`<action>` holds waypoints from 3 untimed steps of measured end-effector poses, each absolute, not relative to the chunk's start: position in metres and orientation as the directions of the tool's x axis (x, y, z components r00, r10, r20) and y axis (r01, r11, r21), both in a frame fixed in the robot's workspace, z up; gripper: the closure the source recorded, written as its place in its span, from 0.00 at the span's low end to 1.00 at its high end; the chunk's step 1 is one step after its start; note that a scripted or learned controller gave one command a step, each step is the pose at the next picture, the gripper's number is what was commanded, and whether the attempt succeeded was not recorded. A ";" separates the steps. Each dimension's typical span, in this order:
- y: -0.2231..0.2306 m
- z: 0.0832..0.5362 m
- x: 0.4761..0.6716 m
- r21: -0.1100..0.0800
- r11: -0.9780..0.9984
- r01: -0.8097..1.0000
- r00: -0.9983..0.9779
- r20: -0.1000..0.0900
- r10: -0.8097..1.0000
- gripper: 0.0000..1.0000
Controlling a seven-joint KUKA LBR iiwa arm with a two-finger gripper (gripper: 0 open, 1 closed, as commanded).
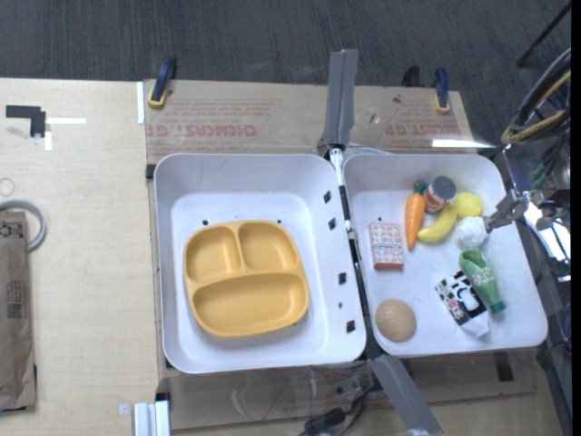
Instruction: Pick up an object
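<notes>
Yellow plate (245,280), orange carrot (414,218), green bottle (482,282), white bins (172,243)

We look down at a slant from one fixed camera above the desk (82,243), both white bins (172,271) side by side in frame.

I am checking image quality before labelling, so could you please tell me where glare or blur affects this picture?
Camera view: even, soft light with faint shadows; the yellow three-compartment plastic plate is sharp; the glossy white right-hand bin shows bright glare near its right rim; the gripper there looks smeared and hard to read.
</notes>
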State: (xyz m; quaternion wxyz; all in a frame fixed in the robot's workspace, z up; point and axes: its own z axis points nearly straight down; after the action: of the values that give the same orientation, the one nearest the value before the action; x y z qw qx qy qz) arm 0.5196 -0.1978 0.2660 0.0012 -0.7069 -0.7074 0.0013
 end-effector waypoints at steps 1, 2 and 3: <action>-0.211 0.198 0.593 -0.001 0.004 1.000 -0.004 -0.002 1.000 0.00; -0.145 0.091 0.610 0.000 0.193 0.981 -0.193 -0.001 0.981 0.00; -0.147 0.100 0.610 -0.002 0.190 0.982 -0.190 -0.001 0.982 1.00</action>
State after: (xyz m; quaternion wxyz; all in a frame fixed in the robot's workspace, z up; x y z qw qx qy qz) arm 0.6096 -0.1467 0.0999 0.0001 -0.6364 -0.7714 0.0013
